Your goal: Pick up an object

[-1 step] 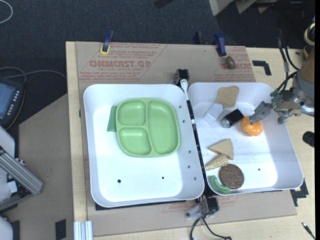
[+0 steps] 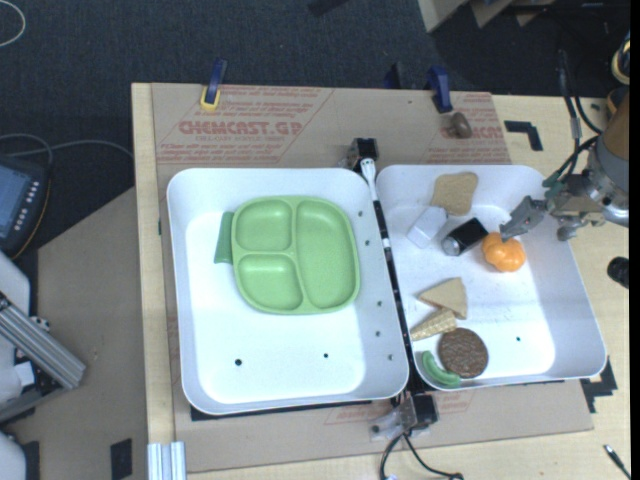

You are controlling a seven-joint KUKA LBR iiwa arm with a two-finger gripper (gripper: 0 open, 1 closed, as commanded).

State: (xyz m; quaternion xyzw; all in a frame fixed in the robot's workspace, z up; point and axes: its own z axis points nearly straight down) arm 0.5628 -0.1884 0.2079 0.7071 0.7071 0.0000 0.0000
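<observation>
The right bin (image 2: 560, 313) holds several toy foods. An orange fruit (image 2: 503, 253) lies near its middle right, next to a black cylinder (image 2: 465, 236) and a small white block (image 2: 425, 230). A tan bread slice (image 2: 455, 193) sits toward the back. Near the front are a tan wedge (image 2: 445, 296), a waffle cone piece (image 2: 432, 323), a brown patty (image 2: 463, 352) and a green curved piece (image 2: 436, 369). My gripper (image 2: 546, 222) hovers over the bin's right side, just up and right of the orange fruit. It is open, with nothing between its fingers.
The left bin (image 2: 200, 318) holds a green divided plate (image 2: 295, 253). A black divider strip (image 2: 383, 258) runs between the bins. Clamps (image 2: 212, 86) sit on the cardboard at the back. The arm (image 2: 615, 168) comes in from the right edge.
</observation>
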